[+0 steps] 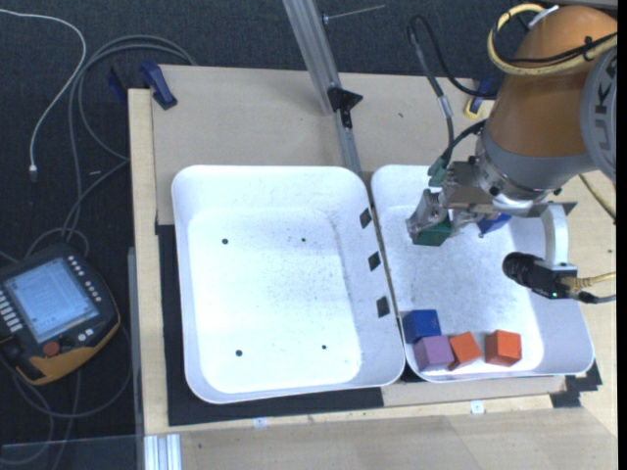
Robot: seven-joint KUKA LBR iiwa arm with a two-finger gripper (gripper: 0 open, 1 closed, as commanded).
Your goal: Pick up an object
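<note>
My gripper [432, 225] hangs over the upper left part of the right bin [558, 306], below the orange-banded wrist. It is shut on a small green block [437, 233], which shows between the fingertips. Along the bin's front edge lie a blue block [421, 323], a purple block [432, 352], an orange block [464, 348] and a red-orange block [504, 347]. A bit of something blue [497, 224] peeks out from under the wrist; the arm covers the rest of it.
The left bin [196, 262] stands beside the right one, split from it by a ridge with black clips [377, 260]. A slanted metal pole [318, 57] rises behind the bins. A black fitting with cable [534, 274] hangs off the arm over the right bin.
</note>
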